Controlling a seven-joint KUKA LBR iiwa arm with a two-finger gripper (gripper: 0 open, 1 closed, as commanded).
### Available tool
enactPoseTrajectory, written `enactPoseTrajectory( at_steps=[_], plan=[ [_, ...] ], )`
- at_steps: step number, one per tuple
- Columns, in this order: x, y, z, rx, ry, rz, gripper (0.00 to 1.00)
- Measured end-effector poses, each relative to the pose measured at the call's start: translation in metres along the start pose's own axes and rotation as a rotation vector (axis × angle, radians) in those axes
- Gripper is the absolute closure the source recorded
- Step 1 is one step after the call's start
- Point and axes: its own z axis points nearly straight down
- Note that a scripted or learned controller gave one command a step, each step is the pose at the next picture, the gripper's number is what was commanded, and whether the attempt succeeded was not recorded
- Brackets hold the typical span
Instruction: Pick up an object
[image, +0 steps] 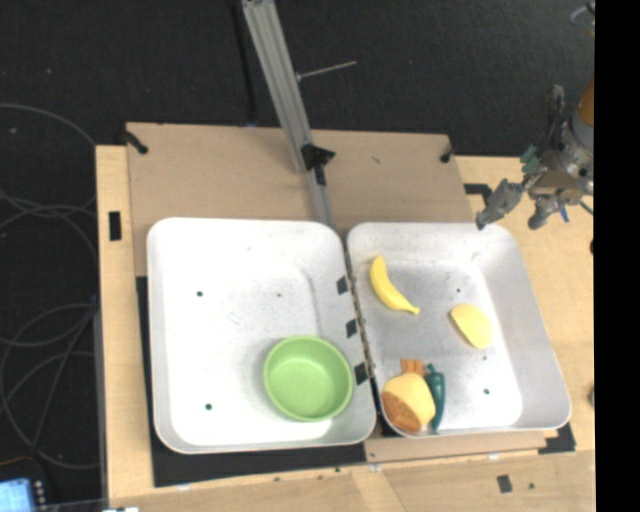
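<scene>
A yellow banana (391, 287) lies in the right bin (500, 250) near its left wall. A yellow lemon-like piece (472, 326) rests right of the middle of that bin. An orange fruit with a green stem (412, 399) sits at the bin's front left corner. A green bowl (308, 377) stands in the left bin (200, 260) near its front right. My gripper (518, 207) hangs above the bench just beyond the right bin's far right corner, open, with nothing between its fingers.
A slanted metal post (285, 95) rises from behind the bins to the top of the view. Brown board (220, 170) lies behind the bins. Cables (40, 290) trail on the dark floor at the left.
</scene>
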Motion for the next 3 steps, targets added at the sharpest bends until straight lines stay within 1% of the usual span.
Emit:
enactPoseTrajectory(
  at_steps=[1, 2, 3],
  plan=[
    [-0.001, 0.000, 0.000, 0.001, -0.002, 0.000, 0.00],
    [0.003, -0.003, 0.062, 0.006, 0.000, 0.003, 0.00],
    [0.001, 0.002, 0.106, 0.005, -0.001, 0.002, 0.00]
  ],
)
